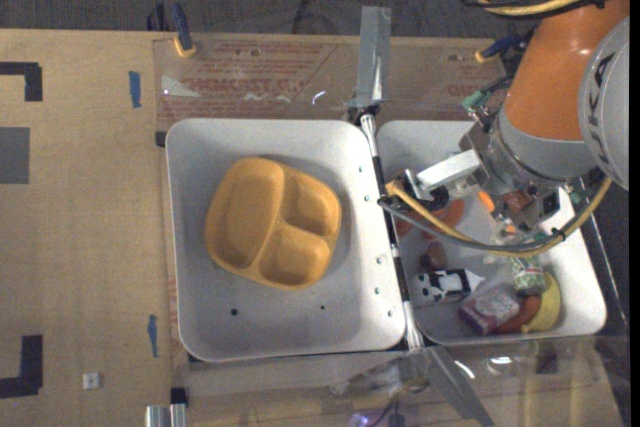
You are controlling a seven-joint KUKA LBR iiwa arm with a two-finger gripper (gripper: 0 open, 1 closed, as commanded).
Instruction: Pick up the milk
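The milk (443, 285) is a small white carton with black cow patches. It lies on its side near the front left of the right bin (590, 310). The arm's grey wrist with its orange band hangs over the middle of that bin. My gripper (512, 207) points down beneath the wrist, up and to the right of the milk and apart from it. Cables and the wrist body hide much of the gripper.
A yellow divided plate (273, 222) lies in the left bin (200, 315). Beside the milk sit a purple box (488, 308), a banana (547, 307), a red item (513, 322) and a green item (530, 275). An orange piece (455, 212) lies near the cable loop.
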